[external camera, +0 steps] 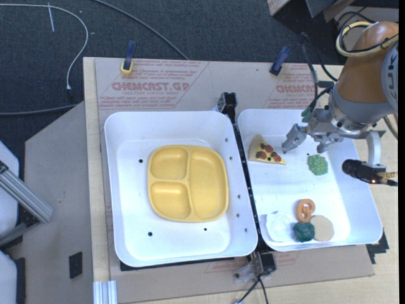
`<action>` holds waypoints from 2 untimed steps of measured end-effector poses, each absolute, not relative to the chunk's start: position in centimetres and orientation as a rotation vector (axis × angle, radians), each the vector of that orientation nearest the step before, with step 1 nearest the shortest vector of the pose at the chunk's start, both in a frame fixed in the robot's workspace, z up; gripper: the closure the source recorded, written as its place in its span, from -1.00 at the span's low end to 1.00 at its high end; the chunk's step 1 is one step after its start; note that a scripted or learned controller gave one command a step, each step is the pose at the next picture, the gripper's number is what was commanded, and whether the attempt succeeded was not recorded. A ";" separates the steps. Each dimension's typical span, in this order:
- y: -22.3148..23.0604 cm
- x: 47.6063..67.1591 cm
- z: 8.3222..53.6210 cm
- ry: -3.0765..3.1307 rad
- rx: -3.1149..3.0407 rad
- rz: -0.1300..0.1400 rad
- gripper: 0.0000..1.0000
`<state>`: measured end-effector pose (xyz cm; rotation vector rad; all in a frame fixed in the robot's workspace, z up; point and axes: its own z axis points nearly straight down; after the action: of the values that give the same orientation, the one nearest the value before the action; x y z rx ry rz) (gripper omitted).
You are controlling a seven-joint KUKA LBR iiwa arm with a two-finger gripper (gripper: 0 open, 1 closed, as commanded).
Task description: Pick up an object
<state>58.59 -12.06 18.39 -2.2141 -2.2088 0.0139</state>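
Nearest the camera, along the front edge of the right bin (361, 230), sits a small cluster of toy food: a dark teal lump (304, 232) touching a pale beige round piece (323, 228), an orange pretzel-shaped ring (305, 209) just behind them, and a flat white disc (276, 225) to their left. Farther back in the same bin, a wedge of toy pizza (264, 151) with red and dark toppings lies near the left wall, and a green broccoli-like piece (317, 164) rests near the middle. The gripper (307, 142) hangs over this bin between the pizza wedge and the green piece, reaching in from the right on the grey arm (364, 94) with its orange band (373, 38). Its two fingers are spread well apart, one tip (290, 144) pointing toward the pizza and the other just above the green piece, and nothing sits between them. None of the toy foods is lifted; all lie on the bin floor. Beside it, the left bin (120, 170) holds a yellow divided plate (188, 183) with three compartments, lying flat near the middle. Both bins rest on a brown cardboard sheet (158, 84) printed with red lettering, held at its far edge by a blue and yellow clamp (128, 59) and a blue clamp (279, 61). Thin cables (69, 18) trail across the dark carpet behind the bench.
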 end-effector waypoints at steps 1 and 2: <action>-12.0 58.9 19.2 -2.220 -2.219 0.000 -1.00; -11.2 58.7 14.6 -2.217 -2.216 0.005 -1.00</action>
<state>58.67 -11.21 14.61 -2.2163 -2.2166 0.0049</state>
